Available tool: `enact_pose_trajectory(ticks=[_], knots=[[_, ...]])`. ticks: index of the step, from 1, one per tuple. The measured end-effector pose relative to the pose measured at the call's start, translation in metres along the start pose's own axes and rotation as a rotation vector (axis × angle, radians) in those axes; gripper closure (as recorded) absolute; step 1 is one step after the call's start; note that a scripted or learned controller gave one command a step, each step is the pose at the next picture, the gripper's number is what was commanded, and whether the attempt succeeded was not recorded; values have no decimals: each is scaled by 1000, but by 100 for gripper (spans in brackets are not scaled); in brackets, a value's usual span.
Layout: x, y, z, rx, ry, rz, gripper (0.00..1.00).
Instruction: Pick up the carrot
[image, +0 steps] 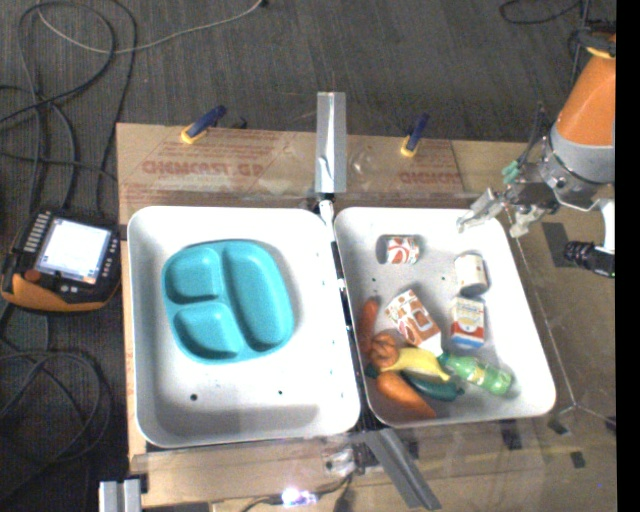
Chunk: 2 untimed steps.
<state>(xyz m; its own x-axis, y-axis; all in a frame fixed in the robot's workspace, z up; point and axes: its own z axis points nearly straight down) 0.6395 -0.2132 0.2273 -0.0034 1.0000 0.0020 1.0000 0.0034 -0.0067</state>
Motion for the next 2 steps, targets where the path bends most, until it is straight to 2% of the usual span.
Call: enact_pose_trajectory(ticks=[1, 2], knots=[[35, -12, 107, -16, 0, -83, 0], [72, 8, 140, -13, -10, -558, 0]])
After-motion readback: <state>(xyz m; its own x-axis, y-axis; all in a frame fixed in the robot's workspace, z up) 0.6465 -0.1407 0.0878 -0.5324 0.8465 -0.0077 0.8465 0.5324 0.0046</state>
